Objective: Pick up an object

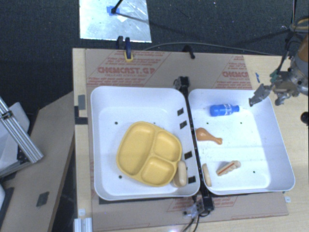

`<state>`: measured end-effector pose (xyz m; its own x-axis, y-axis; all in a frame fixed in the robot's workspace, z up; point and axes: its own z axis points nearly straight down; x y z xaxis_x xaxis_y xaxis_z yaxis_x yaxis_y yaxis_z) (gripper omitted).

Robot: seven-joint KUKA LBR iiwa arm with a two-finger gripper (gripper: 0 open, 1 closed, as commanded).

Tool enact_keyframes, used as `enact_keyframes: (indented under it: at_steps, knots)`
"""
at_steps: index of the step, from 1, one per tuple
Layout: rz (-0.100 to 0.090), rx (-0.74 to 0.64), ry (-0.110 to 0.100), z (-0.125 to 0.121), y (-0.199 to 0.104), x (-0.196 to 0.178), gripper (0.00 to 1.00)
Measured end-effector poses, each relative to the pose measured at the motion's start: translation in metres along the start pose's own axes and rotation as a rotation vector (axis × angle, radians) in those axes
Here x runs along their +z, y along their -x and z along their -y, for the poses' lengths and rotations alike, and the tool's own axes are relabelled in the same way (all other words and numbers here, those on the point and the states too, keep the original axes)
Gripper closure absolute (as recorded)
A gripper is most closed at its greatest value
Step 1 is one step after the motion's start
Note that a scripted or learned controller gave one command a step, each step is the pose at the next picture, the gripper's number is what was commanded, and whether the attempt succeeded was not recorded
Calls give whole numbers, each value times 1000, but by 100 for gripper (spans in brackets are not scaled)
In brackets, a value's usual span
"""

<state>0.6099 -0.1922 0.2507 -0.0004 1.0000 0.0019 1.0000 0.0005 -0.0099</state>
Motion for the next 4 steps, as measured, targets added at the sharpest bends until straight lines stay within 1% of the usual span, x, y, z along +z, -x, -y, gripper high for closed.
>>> enact_keyframes:
  at_steps: [1,2,3,4]
  knots:
    - [3,-3,12,-2,-1,-7,0]
    - [2,-6,10,-12,-4,49,0]
    - [1,-3,7,-11,-8,111,0]
    - [1,-3,8,-11,-9,163,0]
